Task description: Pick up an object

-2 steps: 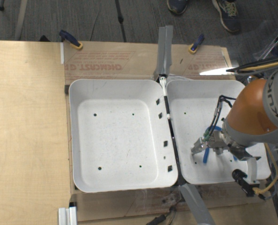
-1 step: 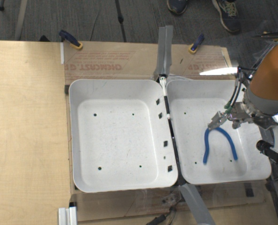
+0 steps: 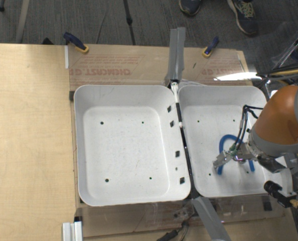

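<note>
A blue curved object [image 3: 222, 143] lies in the right white bin [image 3: 209, 104], toward its right front part. My gripper [image 3: 224, 159] hangs low over this object and covers its middle. Blue bits show to the left of the gripper, below it and to its right. The grey arm with its orange band [image 3: 282, 117] reaches in from the right above the bin. Whether the blue object is held cannot be made out.
The left white bin [image 3: 79, 134] stands beside the right one, with a black-clipped seam [image 3: 179, 134] between them. Both rest on cardboard [image 3: 119, 67] held by blue-and-yellow clamps [image 3: 76, 42]. A wooden benchtop [image 3: 28, 134] lies to the left. A person's shoes [image 3: 242, 6] are at the top.
</note>
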Robot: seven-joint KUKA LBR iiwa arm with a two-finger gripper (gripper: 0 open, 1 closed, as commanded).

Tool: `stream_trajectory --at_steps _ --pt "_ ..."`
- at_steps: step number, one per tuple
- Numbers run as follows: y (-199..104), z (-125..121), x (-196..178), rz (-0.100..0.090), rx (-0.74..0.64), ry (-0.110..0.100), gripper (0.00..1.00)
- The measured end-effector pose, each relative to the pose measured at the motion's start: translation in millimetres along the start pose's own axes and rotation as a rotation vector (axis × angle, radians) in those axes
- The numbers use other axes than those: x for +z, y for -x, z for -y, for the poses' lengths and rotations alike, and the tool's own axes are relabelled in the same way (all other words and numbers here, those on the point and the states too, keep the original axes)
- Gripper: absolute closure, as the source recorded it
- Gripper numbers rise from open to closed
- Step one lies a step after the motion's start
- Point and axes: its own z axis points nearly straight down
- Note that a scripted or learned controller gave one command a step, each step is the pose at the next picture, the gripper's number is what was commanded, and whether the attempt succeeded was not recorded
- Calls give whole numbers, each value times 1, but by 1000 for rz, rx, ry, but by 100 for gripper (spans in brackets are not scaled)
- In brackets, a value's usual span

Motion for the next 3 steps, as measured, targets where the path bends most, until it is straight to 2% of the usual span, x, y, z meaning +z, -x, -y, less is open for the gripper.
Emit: stream_trajectory --at_steps 1,2,3 --pt "60 -77 -74 3 135 3 0" --pt "26 -14 -1 1 -100 5 0" --pt "35 -80 -3 6 -94 4 0"
